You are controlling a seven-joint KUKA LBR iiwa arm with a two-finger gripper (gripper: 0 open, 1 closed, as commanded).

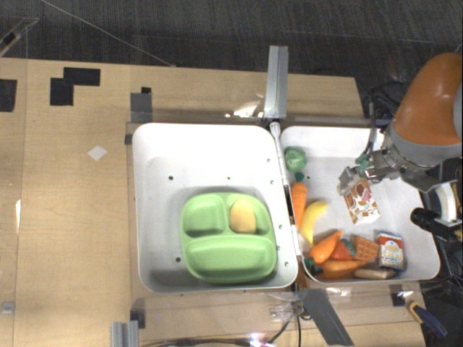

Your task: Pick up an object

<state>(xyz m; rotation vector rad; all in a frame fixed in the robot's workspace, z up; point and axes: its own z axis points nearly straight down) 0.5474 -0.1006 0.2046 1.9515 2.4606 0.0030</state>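
Camera view: carrot [298,198], banana [312,220] and green ball [294,157] line right bin's [405,139] left wall.

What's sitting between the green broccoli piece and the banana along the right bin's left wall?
In the camera view, one orange carrot lies lengthwise between the broccoli above and the banana below, against the right bin wall.

Two bins [145,194]; one green tray [217,255]; two carrots [298,199]; one banana [312,219]; perhaps two packets [362,202].
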